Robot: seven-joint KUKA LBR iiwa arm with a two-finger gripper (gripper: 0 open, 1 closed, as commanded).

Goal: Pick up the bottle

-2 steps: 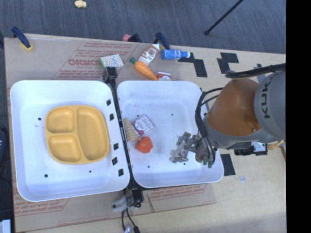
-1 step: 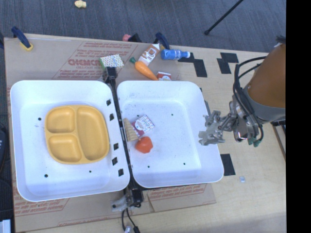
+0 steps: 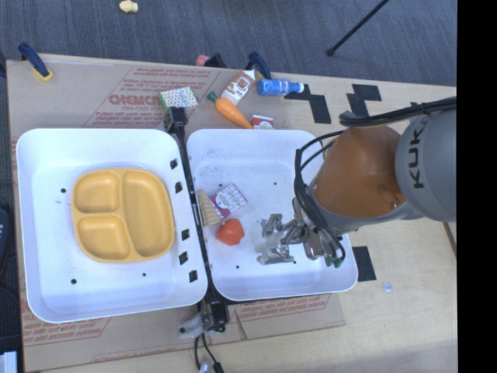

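A: Where was the gripper (image 3: 273, 242) at this mark?

B: Down inside the right bin (image 3: 256, 286), towards its near right corner, the arm (image 3: 365, 177) coming in over the bin's right edge. The metal fingers (image 3: 271, 225) stood apart, pointing towards the bin's centre, with bare white floor between them. Nothing was clamped.

A: And the bottle?

B: Two candidates, both outside the bins on the cardboard sheet (image 3: 116, 99) past the right bin's far edge. A blue bottle (image 3: 277, 88) lay on its side near the sheet's far edge. A white bottle with an orange label (image 3: 237, 88) lay tilted just left of it. Both were well apart from the gripper.

A: What else was noted in the right bin?

B: A red round item (image 3: 230, 231) near the centre, left of the fingers and not touching them. A small pink-and-white packet (image 3: 229, 200) lay just beyond it, and a tan cone-like piece (image 3: 207, 207) lay by the left wall.

A: The left bin (image 3: 39, 286)?

B: A yellow divided tray (image 3: 123, 213) sat in its middle.

A: Anything else on the sheet?

B: An orange carrot-shaped toy (image 3: 232, 113) lay by the right bin's far edge.
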